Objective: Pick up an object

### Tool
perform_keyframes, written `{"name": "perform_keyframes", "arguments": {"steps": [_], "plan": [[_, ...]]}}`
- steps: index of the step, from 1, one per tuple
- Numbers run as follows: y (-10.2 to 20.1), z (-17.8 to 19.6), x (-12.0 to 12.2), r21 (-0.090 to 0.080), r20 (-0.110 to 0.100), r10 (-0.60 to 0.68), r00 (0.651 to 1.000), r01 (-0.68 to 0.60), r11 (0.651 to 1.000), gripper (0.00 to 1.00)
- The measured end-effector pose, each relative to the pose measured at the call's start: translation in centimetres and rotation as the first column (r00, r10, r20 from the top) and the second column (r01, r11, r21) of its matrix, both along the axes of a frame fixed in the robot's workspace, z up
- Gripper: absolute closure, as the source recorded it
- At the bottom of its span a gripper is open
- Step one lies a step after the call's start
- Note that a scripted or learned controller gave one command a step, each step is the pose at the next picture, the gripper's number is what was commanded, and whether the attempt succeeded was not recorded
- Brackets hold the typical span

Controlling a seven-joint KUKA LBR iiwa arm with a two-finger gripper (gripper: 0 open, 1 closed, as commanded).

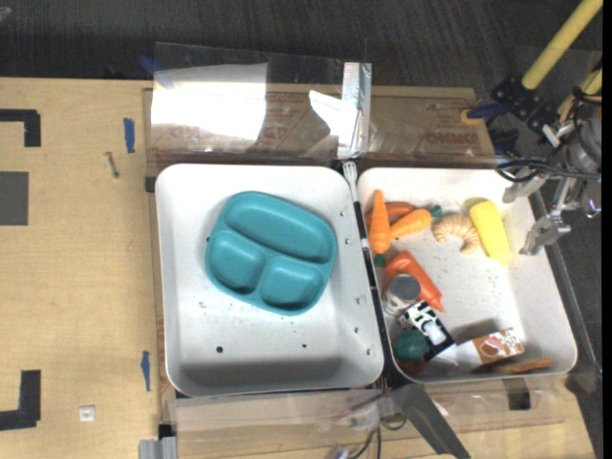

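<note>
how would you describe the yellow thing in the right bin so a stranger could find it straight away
Start at the right white bin, the one crowded with toy food, and go to its far right corner. The yellow corn cob lies there beside a pale beige shell-like piece. It is the only plain yellow thing there; the carrots to its left are orange.

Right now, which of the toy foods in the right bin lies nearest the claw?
The yellow corn cob, lying toward the bin's far right, just left of the claw. The orange carrots cluster against the left wall, farther off.
</note>
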State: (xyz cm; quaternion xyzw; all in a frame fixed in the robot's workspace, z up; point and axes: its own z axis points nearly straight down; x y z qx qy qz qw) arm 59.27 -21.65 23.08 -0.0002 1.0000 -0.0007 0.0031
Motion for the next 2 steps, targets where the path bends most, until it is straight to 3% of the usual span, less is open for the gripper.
{"name": "perform_keyframes", "arguments": {"steps": [1,2], "plan": [[-0.6,-13.4,-2.9,0.003,-0.009,-0.137,0.991,0.137,0.991,0.00],[5.5,-14.2,-7.5,0.003,0.004,-0.199,0.980,0.199,0.980,0.00]]}}
